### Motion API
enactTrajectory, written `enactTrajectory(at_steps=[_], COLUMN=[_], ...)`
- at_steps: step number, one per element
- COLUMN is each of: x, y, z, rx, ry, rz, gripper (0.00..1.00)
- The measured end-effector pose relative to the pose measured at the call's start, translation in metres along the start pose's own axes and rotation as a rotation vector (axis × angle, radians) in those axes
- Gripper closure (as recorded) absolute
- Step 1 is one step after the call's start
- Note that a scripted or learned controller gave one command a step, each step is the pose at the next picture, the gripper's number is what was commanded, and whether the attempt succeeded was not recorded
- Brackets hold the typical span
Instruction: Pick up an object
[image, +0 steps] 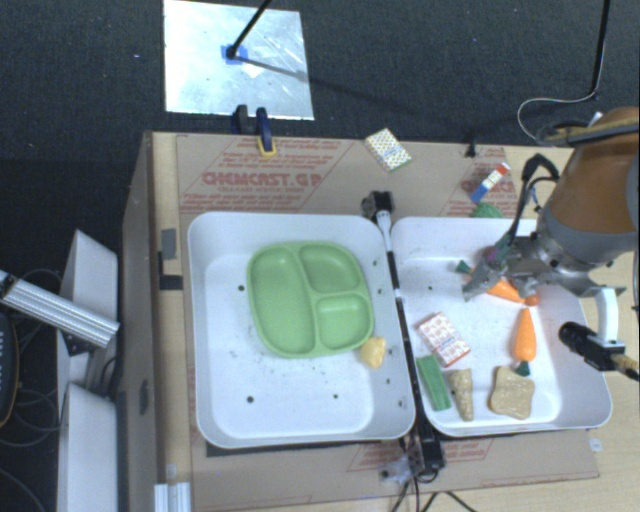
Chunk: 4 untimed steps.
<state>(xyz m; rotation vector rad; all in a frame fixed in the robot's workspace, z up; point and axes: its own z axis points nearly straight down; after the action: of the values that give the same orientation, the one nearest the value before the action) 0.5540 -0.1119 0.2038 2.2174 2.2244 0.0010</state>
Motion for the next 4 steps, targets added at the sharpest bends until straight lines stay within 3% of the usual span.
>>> enactTrajectory(at_steps=[1,2,3,4], x=[-0.016,-0.016,-0.016,-0.016], y=[0.063,0.060,0.060,0.061], z=[0.104,0.099,0.099,0.088], rx=[-0.015,-0.005,-0.005,-0.008], ry=[-0.003,-0.001,-0.001,-0.001], rz=[-0.001,0.000,0.000,-0.001], gripper=[0.00,1.00,0.00,1.00])
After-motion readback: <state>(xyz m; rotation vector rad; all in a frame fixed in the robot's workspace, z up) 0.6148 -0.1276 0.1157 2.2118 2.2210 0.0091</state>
